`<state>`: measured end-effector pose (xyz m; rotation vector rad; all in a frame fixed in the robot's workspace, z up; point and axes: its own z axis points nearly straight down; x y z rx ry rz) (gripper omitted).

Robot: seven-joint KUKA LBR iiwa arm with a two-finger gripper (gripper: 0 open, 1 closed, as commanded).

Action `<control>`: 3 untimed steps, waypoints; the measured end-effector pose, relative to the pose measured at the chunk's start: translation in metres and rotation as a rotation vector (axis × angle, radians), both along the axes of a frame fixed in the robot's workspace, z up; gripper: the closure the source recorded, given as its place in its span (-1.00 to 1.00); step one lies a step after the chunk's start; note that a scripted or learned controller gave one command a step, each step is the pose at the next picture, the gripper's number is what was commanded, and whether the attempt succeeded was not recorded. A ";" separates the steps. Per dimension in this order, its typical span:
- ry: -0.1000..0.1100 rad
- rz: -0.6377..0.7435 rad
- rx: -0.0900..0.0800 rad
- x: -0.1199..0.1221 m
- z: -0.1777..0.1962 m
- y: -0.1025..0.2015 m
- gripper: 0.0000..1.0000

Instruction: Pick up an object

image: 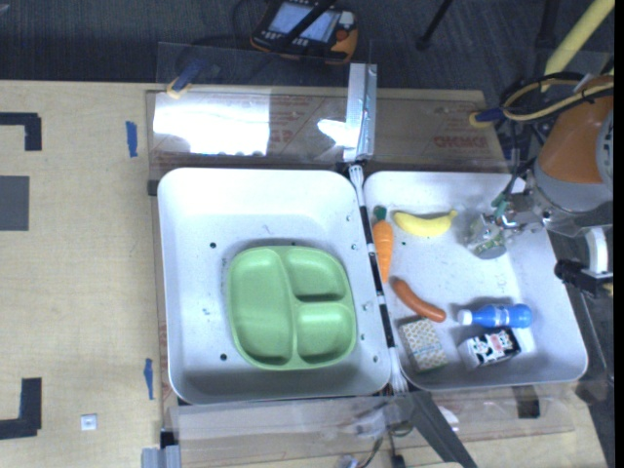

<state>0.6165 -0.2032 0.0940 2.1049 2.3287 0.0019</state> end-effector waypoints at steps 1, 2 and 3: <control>0.001 -0.017 0.001 -0.007 0.077 0.092 1.00; 0.000 -0.112 0.000 0.009 0.047 0.060 1.00; 0.004 0.003 0.002 -0.032 0.099 0.109 1.00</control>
